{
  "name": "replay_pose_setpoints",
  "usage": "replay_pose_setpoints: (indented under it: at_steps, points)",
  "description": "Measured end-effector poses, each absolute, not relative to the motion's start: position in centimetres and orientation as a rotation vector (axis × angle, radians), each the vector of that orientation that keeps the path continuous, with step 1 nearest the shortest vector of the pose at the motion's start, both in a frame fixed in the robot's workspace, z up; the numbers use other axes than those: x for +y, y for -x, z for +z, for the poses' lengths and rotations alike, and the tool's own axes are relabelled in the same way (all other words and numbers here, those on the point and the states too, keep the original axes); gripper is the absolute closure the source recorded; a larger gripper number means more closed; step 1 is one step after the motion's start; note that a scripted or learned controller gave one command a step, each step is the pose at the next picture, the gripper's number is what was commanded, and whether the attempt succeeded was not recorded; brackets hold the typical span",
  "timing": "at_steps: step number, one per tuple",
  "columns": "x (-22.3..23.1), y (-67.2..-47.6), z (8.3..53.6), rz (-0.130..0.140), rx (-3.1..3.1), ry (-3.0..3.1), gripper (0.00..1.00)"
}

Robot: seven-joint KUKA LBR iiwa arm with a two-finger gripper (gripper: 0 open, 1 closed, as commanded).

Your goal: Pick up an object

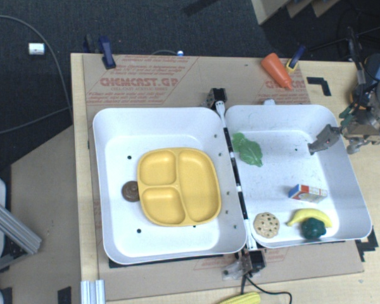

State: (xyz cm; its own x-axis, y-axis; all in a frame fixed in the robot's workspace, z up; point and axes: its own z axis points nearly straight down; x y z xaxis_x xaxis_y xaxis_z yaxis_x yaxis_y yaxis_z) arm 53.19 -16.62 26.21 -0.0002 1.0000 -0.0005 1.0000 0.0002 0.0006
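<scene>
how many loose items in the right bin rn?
5 in the right bin: green leafy piece upper left, small carton mid-right, cookie at the front edge, banana and dark green item front right, touching. Nothing obviously hidden.

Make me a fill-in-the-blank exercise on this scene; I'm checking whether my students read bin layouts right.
1. The yellow tray lies in the ____ bin.
2. The cookie lies in the right bin, to the ____ of the banana.
3. The brown disc touches the tray's ____ edge.
4. The green leaf lies near the right bin's ____ wall.

Missing words: left; left; left; left
</scene>
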Motion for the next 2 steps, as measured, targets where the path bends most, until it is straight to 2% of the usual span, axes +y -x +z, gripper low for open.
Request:
replay_pose_setpoints:
  at_steps: [1, 2]
  points:
    - [-16.9, -47.8, 14.9, -0.002, 2.222, -2.225, 0.0]
    - [-21.1, -55.8, 8.4, 0.0, 2.222, -2.22, 0.0]
